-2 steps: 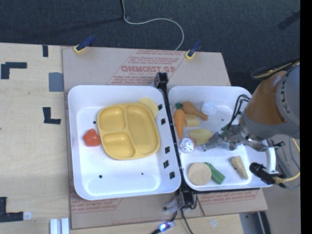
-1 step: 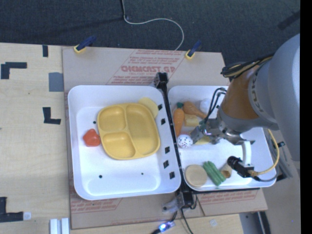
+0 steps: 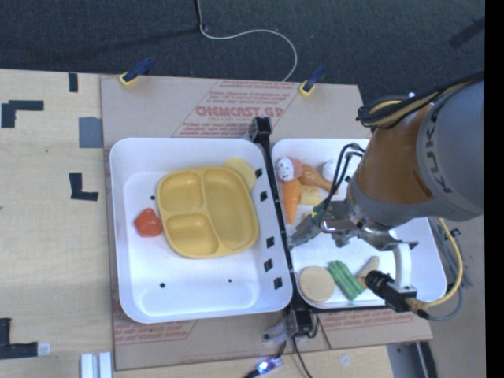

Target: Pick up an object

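1. Nearest, a flat tan disc and a ribbed green pod lie in the right bin.
2. Above them, the gripper hovers, metal fingers spread, gripping nothing.
3. Beyond, a smooth orange carrot lies.
4. Left, a glossy yellow divided plate rests beside a red tomato.
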